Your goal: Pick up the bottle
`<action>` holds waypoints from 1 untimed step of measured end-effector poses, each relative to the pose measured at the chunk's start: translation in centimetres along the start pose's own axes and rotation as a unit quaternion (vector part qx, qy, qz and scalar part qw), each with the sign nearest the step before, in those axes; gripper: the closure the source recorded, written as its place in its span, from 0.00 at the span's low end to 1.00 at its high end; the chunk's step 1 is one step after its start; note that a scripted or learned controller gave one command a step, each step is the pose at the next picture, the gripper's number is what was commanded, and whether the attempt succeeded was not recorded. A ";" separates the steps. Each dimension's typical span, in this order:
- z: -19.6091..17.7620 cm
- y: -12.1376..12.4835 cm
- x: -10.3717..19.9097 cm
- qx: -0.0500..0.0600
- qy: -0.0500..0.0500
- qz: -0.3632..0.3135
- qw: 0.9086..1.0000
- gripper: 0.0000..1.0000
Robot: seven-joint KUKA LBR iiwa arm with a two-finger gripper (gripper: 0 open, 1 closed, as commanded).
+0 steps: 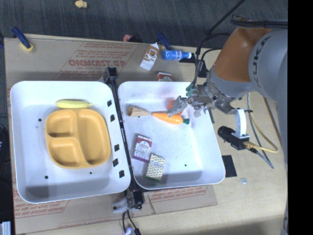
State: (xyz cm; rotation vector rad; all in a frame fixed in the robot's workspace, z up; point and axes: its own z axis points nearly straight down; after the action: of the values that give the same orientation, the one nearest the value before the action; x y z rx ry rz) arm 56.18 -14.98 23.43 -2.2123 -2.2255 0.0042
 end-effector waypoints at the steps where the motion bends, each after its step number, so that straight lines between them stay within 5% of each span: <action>1: -1.0 0.0 0.0 0.001 0.000 -0.002 1.000 1.00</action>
State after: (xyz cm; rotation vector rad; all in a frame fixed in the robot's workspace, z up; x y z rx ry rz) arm 56.21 -14.94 24.45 -2.2057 -2.2295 0.0060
